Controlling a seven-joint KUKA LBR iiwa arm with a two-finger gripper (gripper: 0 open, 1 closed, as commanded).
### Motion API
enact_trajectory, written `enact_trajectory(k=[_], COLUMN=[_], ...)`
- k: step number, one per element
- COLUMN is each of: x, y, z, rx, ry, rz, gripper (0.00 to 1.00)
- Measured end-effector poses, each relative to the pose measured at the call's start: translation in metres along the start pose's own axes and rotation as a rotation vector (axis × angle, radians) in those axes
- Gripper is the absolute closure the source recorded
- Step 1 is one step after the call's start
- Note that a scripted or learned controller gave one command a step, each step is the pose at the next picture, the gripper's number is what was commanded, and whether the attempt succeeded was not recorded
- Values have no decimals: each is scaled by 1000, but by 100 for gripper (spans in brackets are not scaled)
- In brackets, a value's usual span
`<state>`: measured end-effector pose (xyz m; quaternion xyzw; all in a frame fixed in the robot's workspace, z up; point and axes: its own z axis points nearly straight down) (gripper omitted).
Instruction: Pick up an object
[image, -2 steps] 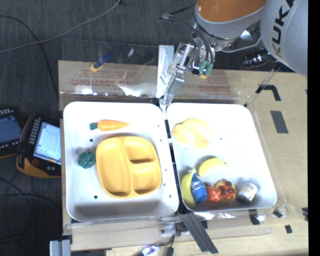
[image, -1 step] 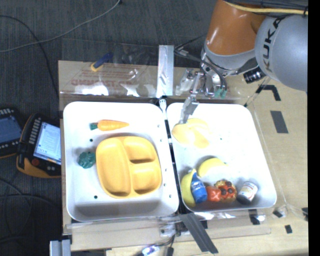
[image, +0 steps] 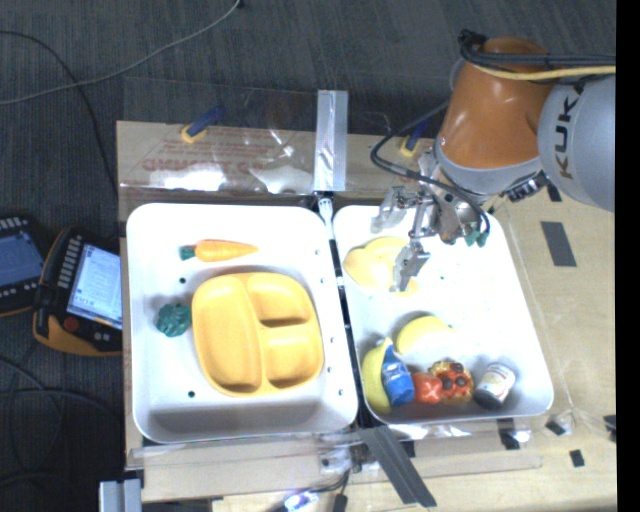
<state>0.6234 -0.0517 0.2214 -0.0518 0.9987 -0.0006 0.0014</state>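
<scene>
Bench (image: 575, 330) with two white bins; gripper (image: 410, 262) low over right bin's (image: 520, 300) far-left corner.
Fingers slightly parted, holding nothing, touching the pale yellow lemon-like piece (image: 368, 262); likely light, hard, slippery plastic; grip across its middle.

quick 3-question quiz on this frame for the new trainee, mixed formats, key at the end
1. True or false: the carrot lies inside the yellow divided tray.
2. Multiple choice: the gripper hangs over which thing? A) the green toy B) the pale yellow round piece C) the small can
3. Fill in: the banana, the blue packet and the red toy are bunched along the ___ edge of the right bin.

Key:
1. False. It lies on the left bin floor, beyond the tray.
2. B
3. Near (bottom of the camera view).
</scene>
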Motion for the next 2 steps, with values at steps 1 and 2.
enact_trajectory(k=[1, 2], x=[-42, -29], y=[-34, -50], z=[37, 126], rx=[0, 1], ry=[0, 2], rz=[497, 844], gripper=[0, 0])
